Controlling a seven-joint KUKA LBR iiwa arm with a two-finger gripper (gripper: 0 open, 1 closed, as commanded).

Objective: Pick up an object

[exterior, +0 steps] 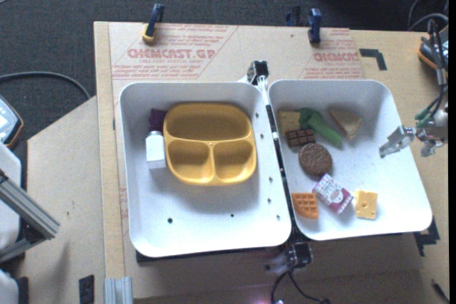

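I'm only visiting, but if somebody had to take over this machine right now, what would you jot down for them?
Gripper: at the right bin's right rim, holding nothing; whether its jaws are open is unclear.
Right bin: cookie, waffle, cheese, carton, chocolate, green piece, wedge.
Left bin: yellow tray, white bottle, a dark item beside it.
Done: nothing picked.
Left: grasp one item and lift it; the cheese and wedge lie nearest.

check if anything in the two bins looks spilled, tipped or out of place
Nothing looks spilled or damaged. The small white bottle and a dark purple item sit wedged between the yellow divided plate and the left white bin's wall.
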